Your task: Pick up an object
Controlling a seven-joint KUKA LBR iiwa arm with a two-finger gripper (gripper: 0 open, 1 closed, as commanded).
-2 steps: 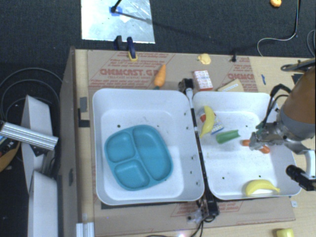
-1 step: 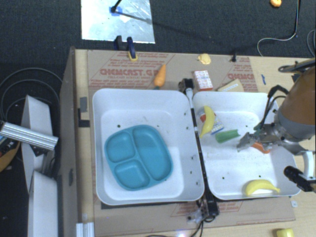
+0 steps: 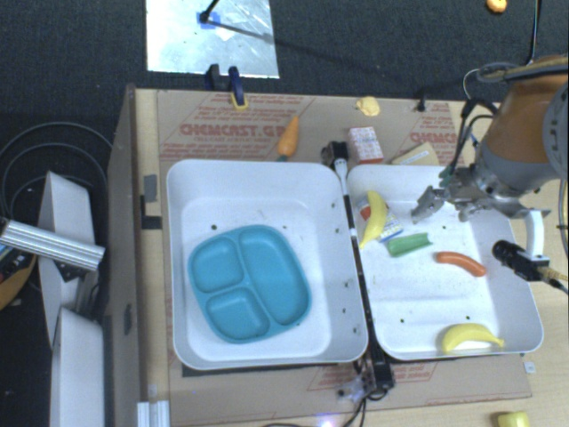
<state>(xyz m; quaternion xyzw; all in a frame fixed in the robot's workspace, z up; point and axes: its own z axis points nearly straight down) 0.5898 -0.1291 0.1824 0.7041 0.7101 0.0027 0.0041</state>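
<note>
The gripper (image 3: 433, 200) hovered above the right bin (image 3: 516, 327), apparently approaching; I cannot tell its state. It probably needed to descend onto the green object (image 3: 407, 244).

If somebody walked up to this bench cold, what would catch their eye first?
Probably the blue divided plate, which lies alone in the left bin. Next, the bright toy food scattered in the right bin: a banana near its left wall, a green piece beside it, a red sausage and another banana at the front. The arm's hand hovers over that bin's back.
</note>
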